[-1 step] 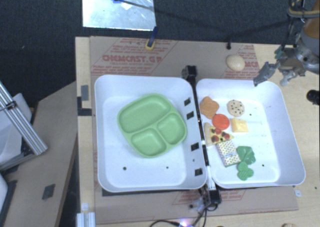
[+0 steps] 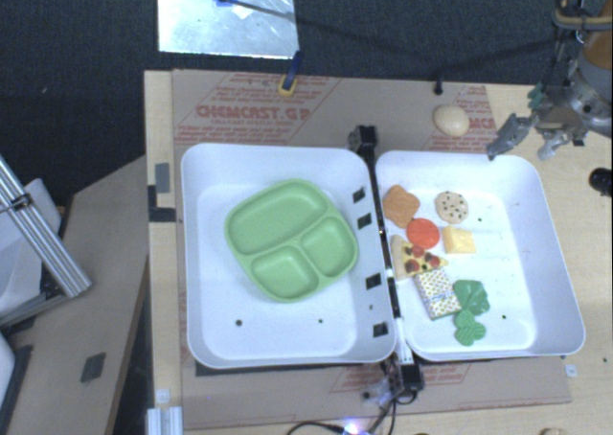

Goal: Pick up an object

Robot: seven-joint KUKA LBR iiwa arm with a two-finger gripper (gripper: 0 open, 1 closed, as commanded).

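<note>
A green tray [image 2: 292, 240] with three compartments lies in the left bin [image 2: 206, 328] at the view's centre. At twelve o'clock a silver sheet [image 2: 227, 2] lies on dark carpet [image 2: 77, 59], with a yellow clip [image 2: 287, 84] just below it. A pale egg [image 2: 451, 120] rests on the bench [image 2: 316, 107] at about two o'clock, just beyond the right bin [image 2: 546, 328].

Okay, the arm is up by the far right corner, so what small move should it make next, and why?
Probably bring the tool down-left in the view, over the right white bin. The tool sits beyond that bin's far corner, while the round chocolate-chip cookie, the nearest piece to it, lies inside with the other toy food.
</note>
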